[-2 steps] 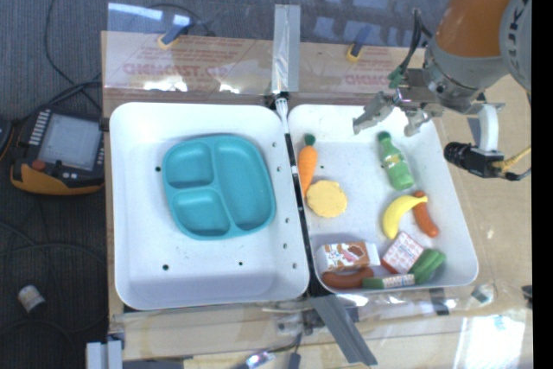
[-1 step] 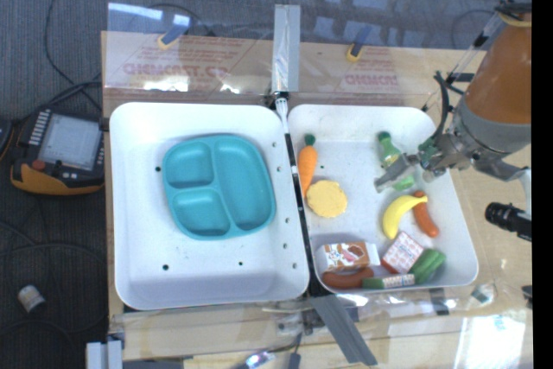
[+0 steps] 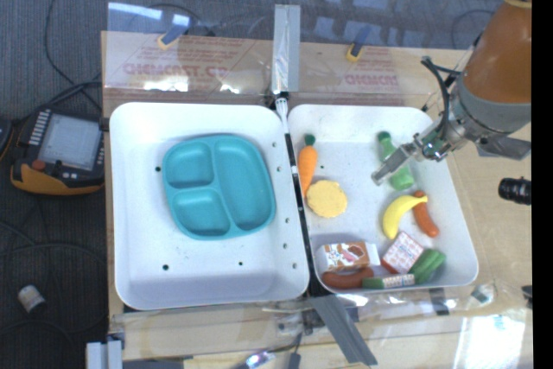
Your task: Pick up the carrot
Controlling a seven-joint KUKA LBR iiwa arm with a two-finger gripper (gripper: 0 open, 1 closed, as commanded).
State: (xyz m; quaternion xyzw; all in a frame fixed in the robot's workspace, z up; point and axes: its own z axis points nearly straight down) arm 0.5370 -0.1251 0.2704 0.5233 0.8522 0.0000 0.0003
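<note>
A: Camera view has the carrot (image 3: 306, 165) in the right bin (image 3: 363, 118), hard against the left wall, green top toward the far edge, tip toward a round yellow cookie (image 3: 327, 198) just beside it.

B: And the end effector (image 3: 390, 166)?

A: Well apart from the carrot, on the bin's right side, low over a green piece (image 3: 399, 179). I cannot tell whether it is spread or pressed together.

B: Anything near it?

A: A banana (image 3: 398, 213) and an orange-red piece (image 3: 425, 220) just below. The left bin (image 3: 138, 264) holds a teal tray (image 3: 219, 186).
</note>
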